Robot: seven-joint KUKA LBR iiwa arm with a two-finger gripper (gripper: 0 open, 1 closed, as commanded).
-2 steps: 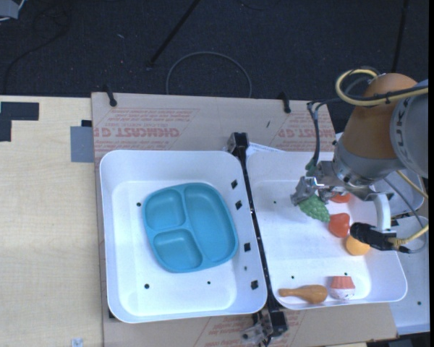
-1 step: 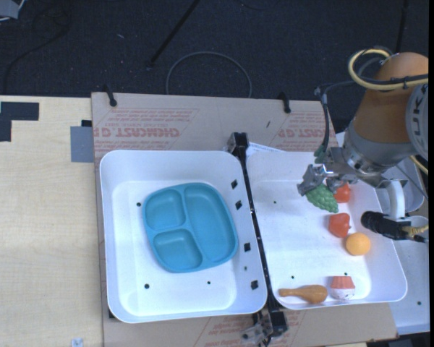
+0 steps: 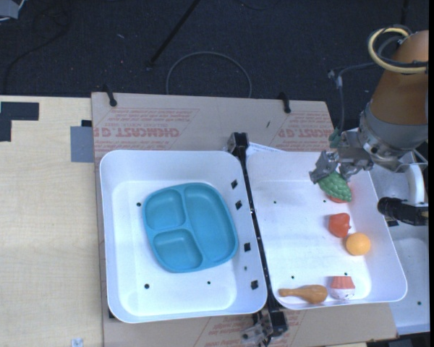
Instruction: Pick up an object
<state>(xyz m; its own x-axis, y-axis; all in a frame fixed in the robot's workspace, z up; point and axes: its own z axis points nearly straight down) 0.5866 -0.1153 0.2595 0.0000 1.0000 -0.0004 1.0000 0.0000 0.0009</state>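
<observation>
The grey arm with its orange band (image 3: 409, 63) is cut off by the view's right side, so its upper links cannot be followed. Its two-finger gripper (image 3: 334, 166) hangs directly over the leafy green toy vegetable (image 3: 338, 187), covering that toy's upper part; the fingertips blur into the green, so contact between them cannot be judged. The small red-and-white toy (image 3: 341, 287) at the right-hand white plastic bin's (image 3: 289, 215) near wall is too small to identify. Below the bins, a dark metal clamp (image 3: 264, 330) is cropped by the bottom edge. The printed lettering on the brown cardboard sheet (image 3: 202, 125) lies partly under the bins.
</observation>
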